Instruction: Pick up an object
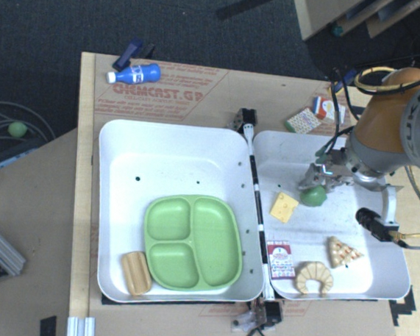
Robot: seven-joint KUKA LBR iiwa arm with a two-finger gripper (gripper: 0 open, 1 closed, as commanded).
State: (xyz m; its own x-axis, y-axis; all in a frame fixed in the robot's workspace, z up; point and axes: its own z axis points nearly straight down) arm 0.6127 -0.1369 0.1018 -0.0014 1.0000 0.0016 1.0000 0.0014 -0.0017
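1. Green and round, a small ball [314, 196] sits in the right bin [384, 280], right at the gripper [320, 178]; whether it's gripped, I can't tell.
2. Bare floor lies around the yellow cheese wedge [284, 207].
3. Near the front rim: croissant [315, 277], pizza slice [343, 252], small red carton [280, 260].
4. The left bin [130, 148] holds a smooth green divided plate [192, 241] and a bread piece [136, 272].

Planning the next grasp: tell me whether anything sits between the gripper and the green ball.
Nothing visible does. The gripper hangs right over the green ball in the right bin; the yellow cheese block lies just beside it, off to the left.
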